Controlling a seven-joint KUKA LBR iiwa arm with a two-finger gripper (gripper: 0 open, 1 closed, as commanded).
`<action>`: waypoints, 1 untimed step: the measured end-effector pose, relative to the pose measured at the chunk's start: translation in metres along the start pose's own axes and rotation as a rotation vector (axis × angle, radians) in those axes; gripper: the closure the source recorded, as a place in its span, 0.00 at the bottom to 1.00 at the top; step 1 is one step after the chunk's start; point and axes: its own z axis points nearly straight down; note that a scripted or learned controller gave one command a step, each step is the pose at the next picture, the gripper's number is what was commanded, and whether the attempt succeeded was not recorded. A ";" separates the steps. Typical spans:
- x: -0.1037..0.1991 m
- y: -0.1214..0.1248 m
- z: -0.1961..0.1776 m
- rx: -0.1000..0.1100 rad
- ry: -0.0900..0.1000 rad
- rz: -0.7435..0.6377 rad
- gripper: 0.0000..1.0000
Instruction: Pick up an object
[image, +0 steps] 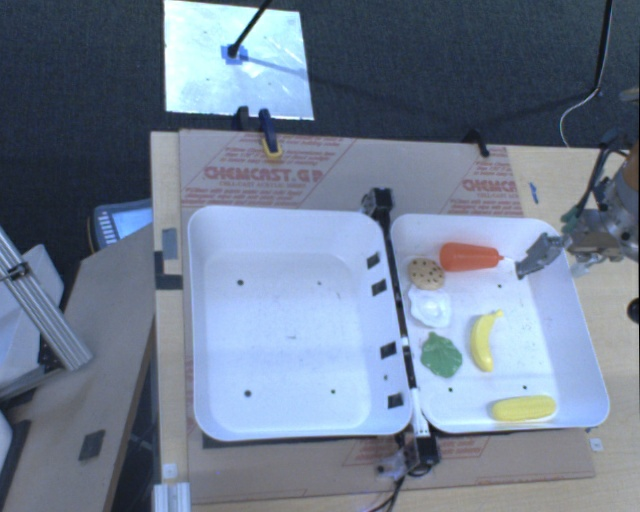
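Claw (528, 258) sits at the upper right of the right bin (590, 375), low over the bin's upper rim area, arm coming in from the right edge of the frame. Nearest thing is the carrot (470, 257), orange, tapered, smooth plastic look, lying in the upper part of the right bin. It lies directly left of the claw, long axis roughly horizontal in the frame, its right end pointing at the claw tip and just beside it, maybe touching, can't confirm. Nothing seen between the fingers, so no grasp; whether the claw is spread or closed I cannot tell, tip is dark and small at this angle. Judgement: the carrot is the likely target, and the coming move turns on a short shift left so the claw straddles the carrot across its narrow width, not along its length. Risk: claw nudges the carrot end and pushes it left toward the cookie (425, 272). Other things in the right bin: white lump (431, 309) below the cookie, green leaf piece (441, 355) lower middle, banana (485, 339) standing near-vertical in frame at centre, yellow oblong piece (523, 408) lying horizontal at lower right. All are well apart from the claw. Left bin (200, 300) sits on the desk (300, 165) at frame centre-left.
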 end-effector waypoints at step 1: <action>0.012 -0.007 0.107 0.009 0.003 0.001 0.00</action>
